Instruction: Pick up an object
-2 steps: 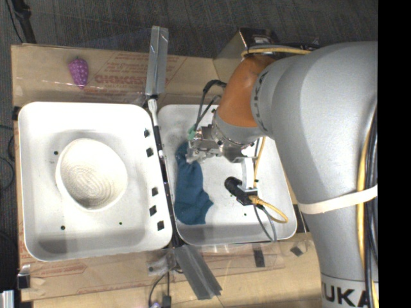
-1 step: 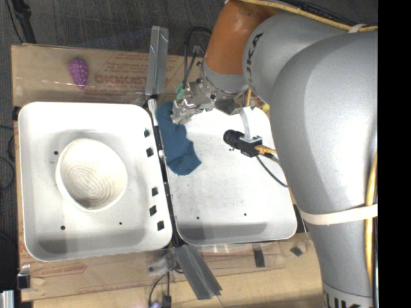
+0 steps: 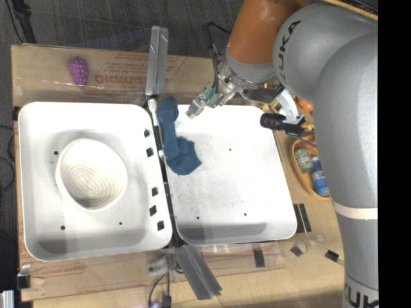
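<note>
Two white bins sat side by side on the bench. Far left, behind the bins, a small purple object [image 3: 79, 72] lay on the cardboard. The left bin [image 3: 38, 236] held a round white bowl-like thing [image 3: 92, 174], ribbed at its centre. A blue cloth [image 3: 175, 140] lay draped at the divider, its upper end on the shared rim, its bunched lower end inside the right bin [image 3: 257, 191] near that bin's left wall. Just right of the cloth's top, the gripper [image 3: 200, 105] hung over the right bin's back edge, apart from the cloth, nothing between its fingers; open or closed, I could not tell. Further right, a shallow yellow dish [image 3: 297, 162] of small items sat beside the bin.
</note>
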`<state>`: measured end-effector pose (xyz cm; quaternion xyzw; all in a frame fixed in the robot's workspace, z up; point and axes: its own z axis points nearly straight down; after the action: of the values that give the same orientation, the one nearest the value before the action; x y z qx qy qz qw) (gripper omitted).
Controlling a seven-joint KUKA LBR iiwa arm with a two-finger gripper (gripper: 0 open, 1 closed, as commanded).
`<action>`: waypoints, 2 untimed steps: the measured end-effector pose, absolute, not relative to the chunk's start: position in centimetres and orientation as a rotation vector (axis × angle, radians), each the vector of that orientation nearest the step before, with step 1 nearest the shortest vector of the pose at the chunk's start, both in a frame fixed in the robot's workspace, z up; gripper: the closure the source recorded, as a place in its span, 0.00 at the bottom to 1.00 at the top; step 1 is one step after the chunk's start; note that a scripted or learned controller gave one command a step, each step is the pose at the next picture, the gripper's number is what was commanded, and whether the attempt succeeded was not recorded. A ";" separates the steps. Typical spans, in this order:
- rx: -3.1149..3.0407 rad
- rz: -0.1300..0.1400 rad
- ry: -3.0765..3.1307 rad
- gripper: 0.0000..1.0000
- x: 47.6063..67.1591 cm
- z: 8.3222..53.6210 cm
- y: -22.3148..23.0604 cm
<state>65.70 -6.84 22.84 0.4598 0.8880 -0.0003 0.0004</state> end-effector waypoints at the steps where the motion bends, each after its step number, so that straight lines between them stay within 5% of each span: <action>1: 1.444 -0.001 2.789 0.00 65.7 22.8 -6.8; 2: 1.391 0.000 2.818 0.00 64.9 9.1 -13.6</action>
<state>64.91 -13.60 9.12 0.4427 0.8967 -0.0001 -0.0006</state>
